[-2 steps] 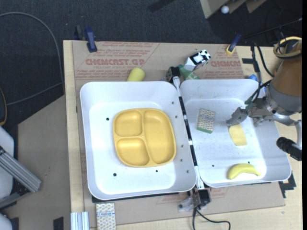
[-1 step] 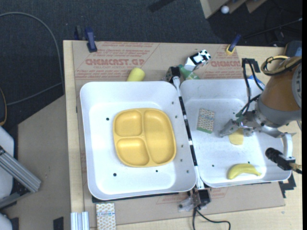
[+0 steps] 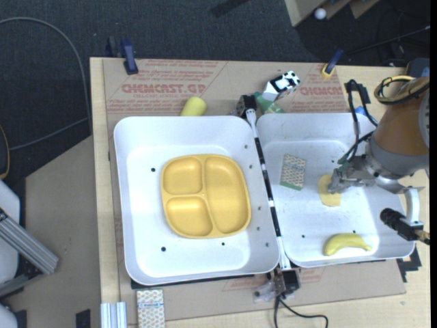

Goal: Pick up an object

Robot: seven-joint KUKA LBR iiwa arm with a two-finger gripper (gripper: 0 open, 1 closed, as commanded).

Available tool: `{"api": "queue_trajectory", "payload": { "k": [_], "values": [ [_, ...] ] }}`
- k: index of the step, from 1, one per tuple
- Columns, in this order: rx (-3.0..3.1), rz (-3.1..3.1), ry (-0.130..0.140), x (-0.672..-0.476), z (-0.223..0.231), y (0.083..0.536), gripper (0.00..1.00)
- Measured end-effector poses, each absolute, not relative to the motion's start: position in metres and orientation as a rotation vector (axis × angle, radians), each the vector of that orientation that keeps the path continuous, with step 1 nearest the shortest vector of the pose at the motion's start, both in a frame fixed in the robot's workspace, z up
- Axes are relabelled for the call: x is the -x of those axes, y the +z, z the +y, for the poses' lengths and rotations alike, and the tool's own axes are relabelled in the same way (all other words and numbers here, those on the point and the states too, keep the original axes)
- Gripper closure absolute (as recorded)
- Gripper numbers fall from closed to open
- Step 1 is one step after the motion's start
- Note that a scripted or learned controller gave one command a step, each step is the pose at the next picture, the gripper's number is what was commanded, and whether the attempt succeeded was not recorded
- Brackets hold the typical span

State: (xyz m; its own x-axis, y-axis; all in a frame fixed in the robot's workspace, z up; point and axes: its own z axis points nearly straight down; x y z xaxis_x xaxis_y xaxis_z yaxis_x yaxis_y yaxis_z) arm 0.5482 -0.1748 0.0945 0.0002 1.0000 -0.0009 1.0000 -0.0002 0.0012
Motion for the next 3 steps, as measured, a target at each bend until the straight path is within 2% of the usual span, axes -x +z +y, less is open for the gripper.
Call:
{"api": "queue_trajectory", "payload": {
  "k": [1,2,3],
  "values": [
    [-2.221,2.22,0.0,-0.548,-0.175,0.094,0.0],
    [-2.219,2.219,0.002,-0.549,-0.175,0.104,1.0],
    [-2.22,2.219,0.002,-0.549,-0.175,0.104,0.0]
  ]
}}
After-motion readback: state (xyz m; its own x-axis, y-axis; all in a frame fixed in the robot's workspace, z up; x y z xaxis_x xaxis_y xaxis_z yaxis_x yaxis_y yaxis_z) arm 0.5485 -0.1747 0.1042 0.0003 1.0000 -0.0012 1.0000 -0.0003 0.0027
